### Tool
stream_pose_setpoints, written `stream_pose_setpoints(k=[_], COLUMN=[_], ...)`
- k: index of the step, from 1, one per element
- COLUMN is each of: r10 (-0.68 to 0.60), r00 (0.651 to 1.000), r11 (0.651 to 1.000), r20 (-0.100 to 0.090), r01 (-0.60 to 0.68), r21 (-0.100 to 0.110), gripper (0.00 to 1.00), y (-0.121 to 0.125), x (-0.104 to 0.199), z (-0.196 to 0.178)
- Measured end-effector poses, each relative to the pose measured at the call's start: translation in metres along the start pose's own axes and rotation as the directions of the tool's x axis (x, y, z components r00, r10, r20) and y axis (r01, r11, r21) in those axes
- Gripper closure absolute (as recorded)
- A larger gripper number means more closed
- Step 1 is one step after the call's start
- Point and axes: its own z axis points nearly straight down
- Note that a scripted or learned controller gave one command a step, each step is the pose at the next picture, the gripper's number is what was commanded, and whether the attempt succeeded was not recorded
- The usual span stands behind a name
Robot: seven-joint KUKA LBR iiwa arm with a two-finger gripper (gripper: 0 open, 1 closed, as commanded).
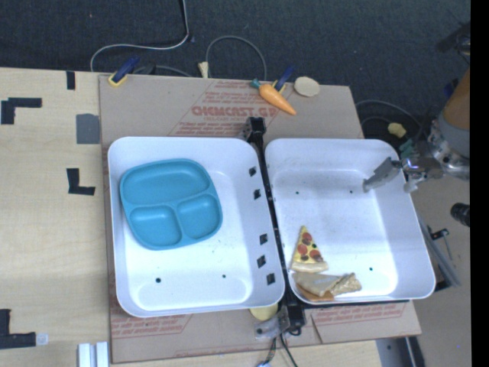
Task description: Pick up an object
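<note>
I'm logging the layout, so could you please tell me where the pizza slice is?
The pizza slice lies in the right bin, near its front-left corner, just above a piece of flatbread.

Arm (458,121) cut off at right edge, end effector (382,176) blurred (perhaps mid-motion), yellow item (263,310) half-hidden below bins

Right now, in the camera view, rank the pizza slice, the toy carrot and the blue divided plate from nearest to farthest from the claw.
1. Pizza slice: right bin, near its front, below and left of the claw.
2. Toy carrot: on the cardboard behind the bins, up and left of the claw.
3. Blue divided plate: left bin, far across the divider.
</note>
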Motion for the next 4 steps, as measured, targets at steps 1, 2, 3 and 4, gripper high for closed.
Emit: stream_pose_setpoints(k=[1,2,3,4], r10=[-0.008,0.000,0.001,0.005], r00=[1.000,1.000,1.000,1.000], r11=[1.000,1.000,1.000,1.000], r20=[-0.005,0.005,0.004,0.008], r01=[0.008,0.001,-0.001,-0.005], r21=[0.006,-0.008,-0.012,-0.011], gripper=[0.00,0.00,0.00,0.00], y=[0.044,-0.001,-0.048,0.016], x=[0.085,0.114,0.120,0.013], z=[0.122,0.135,0.133,0.074])
